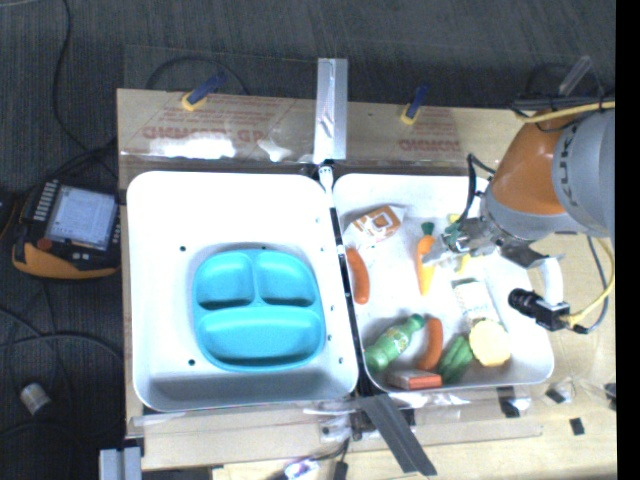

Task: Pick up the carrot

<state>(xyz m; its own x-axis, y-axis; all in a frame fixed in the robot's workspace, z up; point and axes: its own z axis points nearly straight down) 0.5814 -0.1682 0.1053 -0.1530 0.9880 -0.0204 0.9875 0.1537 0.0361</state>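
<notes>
The carrot (425, 261) is small and orange with a green top. It lies upright in the picture, near the middle of the right bin (400, 190). My gripper (461, 237) hangs low over that bin, just right of the carrot's green end. The view is too small to tell whether it touches the carrot. The grey arm with its orange band (530, 180) comes in from the right edge.
Around the carrot lie a red sausage (358, 274), a brown-and-white pack (377, 222), a white packet (473, 299), a green bottle (394, 340), a second orange vegetable (433, 336), a green pepper (455, 356) and a pale round piece (490, 345). The left bin (160, 218) holds a blue divided tray (260, 305).
</notes>
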